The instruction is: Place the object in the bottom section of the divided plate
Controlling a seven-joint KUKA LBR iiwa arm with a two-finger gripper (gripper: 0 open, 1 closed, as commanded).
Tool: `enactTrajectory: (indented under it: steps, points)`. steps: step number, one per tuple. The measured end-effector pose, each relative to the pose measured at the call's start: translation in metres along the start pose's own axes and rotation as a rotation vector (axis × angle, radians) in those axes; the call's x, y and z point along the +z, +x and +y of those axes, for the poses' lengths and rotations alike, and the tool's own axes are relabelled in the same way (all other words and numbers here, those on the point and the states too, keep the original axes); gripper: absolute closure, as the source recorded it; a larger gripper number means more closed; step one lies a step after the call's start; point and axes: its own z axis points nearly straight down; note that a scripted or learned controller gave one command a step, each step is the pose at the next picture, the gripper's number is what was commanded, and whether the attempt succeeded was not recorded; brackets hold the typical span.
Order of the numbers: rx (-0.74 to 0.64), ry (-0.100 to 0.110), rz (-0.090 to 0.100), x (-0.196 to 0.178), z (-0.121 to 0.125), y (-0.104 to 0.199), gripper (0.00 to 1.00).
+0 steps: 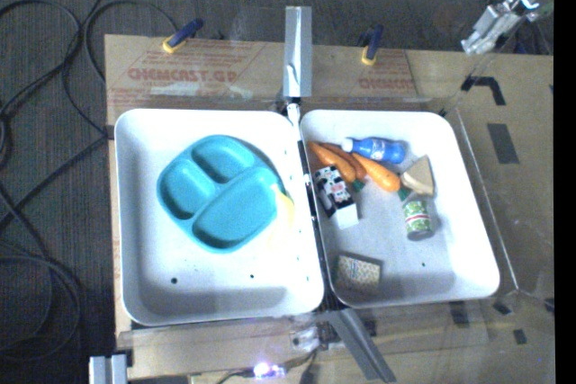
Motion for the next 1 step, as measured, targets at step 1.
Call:
enactTrajectory:
  steps: [1]
  points:
    - [-0.237, 0.000, 0.001, -0.0003, -0.0570, -0.0258, 1.00]
